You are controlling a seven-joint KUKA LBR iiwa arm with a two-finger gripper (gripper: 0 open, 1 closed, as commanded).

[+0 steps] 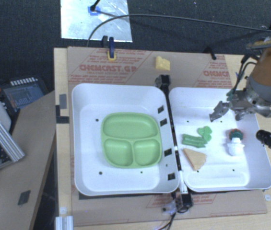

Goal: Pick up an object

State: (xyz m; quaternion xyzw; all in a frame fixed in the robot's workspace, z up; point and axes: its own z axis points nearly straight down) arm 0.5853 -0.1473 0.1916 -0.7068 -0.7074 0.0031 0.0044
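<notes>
Approach step: the gripper (pixel 220 110), whose opening cannot be told here, hangs over the right bin (pixel 260 176), holding nothing; next, descend onto the green toy (pixel 197 136) nearby.

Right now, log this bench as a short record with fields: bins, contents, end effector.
left bin: holds a green divided plate
right bin: holds a green toy, a tan wedge, a small white bottle with a dark top
end effector: over the right bin's far side, above the green toy, nothing seen in it
outside bins: yellow block on the cardboard behind
</notes>
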